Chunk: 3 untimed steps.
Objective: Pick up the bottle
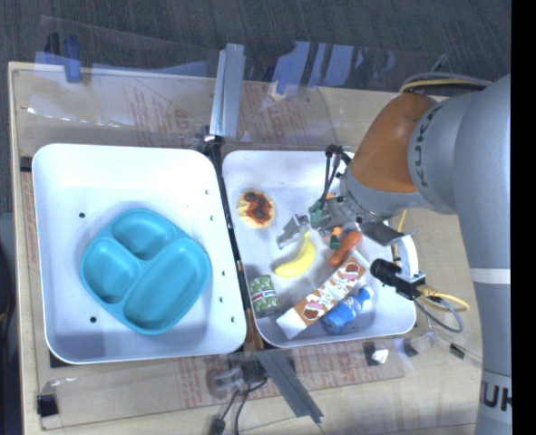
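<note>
The bottle (pixel 348 312) is a small blue plastic one lying on its side near the front wall of the right bin (pixel 277 172). My gripper (pixel 295 231) hangs low over the middle of that bin, just above the yellow banana (pixel 297 261) and left of the orange carrot (pixel 343 246). The bottle lies apart from it, toward the front right, with a long printed box (pixel 326 297) in between. Nothing can be made out in the gripper.
A pizza toy (pixel 256 207) lies at the back left of the right bin, and a green can (pixel 263 294) stands by its left wall. The left bin (pixel 59 175) holds a blue divided plate (pixel 145 268). The grey arm with its orange band (pixel 390 152) covers the right bin's right side.
</note>
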Motion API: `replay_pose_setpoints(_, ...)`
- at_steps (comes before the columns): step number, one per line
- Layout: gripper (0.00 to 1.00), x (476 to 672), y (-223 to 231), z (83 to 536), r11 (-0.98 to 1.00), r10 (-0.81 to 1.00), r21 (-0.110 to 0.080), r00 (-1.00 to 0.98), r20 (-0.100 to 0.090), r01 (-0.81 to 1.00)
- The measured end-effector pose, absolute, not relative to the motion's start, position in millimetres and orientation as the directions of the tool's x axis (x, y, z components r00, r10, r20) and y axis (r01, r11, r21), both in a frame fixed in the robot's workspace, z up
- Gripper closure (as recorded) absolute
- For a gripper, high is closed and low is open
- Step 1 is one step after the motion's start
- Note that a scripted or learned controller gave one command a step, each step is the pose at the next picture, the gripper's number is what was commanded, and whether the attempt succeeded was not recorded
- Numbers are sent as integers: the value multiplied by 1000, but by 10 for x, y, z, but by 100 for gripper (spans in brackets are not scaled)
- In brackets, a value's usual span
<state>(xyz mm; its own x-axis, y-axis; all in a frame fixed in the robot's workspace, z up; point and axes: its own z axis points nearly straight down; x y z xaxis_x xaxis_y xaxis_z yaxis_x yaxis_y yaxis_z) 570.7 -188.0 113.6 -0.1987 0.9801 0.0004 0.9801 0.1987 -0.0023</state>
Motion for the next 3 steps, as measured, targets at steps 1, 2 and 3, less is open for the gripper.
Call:
replay_pose_setpoints(1,0,6362,-1207,915,120,993,-2,-120,0,993)
replay_pose_setpoints(2,0,6571,-470,1929,431,902,1,-431,-1,902)
replay_pose_setpoints(3,0,6566,384,1923,329,944,1,-329,-1,944)
